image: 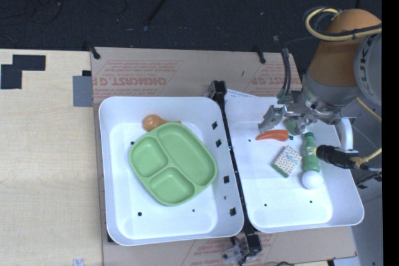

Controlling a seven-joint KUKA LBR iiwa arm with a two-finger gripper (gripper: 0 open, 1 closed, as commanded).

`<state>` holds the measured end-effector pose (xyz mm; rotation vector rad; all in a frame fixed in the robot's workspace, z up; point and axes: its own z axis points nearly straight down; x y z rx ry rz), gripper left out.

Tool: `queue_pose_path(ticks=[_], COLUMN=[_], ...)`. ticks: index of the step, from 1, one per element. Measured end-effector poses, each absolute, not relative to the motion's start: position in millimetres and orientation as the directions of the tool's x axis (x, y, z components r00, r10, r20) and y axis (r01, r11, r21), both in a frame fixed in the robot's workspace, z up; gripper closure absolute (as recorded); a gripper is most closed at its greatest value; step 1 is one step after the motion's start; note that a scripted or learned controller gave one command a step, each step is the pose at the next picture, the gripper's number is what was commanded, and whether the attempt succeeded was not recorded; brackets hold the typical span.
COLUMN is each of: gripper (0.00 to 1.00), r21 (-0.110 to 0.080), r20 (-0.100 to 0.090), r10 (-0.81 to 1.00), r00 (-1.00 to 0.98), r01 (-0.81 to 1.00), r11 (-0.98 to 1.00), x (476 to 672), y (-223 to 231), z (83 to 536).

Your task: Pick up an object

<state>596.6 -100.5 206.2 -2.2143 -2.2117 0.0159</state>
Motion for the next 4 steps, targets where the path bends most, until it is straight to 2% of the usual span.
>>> queue_pose_path(ticks=[1, 3, 4], gripper=[0.0, 0.0, 0.0], r21=[-0.002, -0.008, -0.005], r20=[0.0, 0.002, 0.001], r10=[1.0, 1.0, 1.0], r00=[-0.001, 0.003, 0.002], r01=[1.0, 1.0, 1.0], r11=[0.001, -0.003, -0.002], x=[599.5, 593.4, 592.8], y=[-100.6, -94.5, -93.9], z=[213.9, 104.1, 86.7])
